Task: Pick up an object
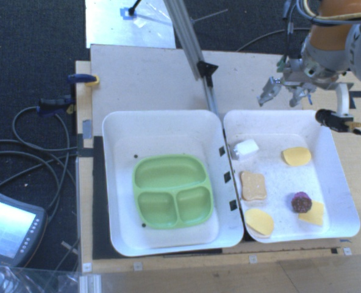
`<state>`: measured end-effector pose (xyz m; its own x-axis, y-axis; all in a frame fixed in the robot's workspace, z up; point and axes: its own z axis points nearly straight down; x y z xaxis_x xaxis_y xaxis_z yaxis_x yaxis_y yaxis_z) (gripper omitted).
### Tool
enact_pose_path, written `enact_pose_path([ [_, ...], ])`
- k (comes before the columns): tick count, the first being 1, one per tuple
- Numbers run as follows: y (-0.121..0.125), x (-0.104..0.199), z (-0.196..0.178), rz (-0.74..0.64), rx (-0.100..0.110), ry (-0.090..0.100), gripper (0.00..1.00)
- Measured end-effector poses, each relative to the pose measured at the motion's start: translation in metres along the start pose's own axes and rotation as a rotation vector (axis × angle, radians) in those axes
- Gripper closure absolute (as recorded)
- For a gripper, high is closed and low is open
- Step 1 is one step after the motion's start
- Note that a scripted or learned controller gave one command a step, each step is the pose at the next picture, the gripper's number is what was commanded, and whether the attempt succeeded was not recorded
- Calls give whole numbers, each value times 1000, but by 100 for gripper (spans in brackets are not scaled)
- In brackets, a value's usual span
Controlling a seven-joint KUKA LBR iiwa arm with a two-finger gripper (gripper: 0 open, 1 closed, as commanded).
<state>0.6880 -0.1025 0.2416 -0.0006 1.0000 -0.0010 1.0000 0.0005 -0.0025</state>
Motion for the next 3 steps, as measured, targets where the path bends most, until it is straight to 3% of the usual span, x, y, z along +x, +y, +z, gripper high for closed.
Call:
enact_pose_path([
  [2,-12,5,104,-4,1,1,0],
  [3,-9,5,89,-1,-8,1,100],
])
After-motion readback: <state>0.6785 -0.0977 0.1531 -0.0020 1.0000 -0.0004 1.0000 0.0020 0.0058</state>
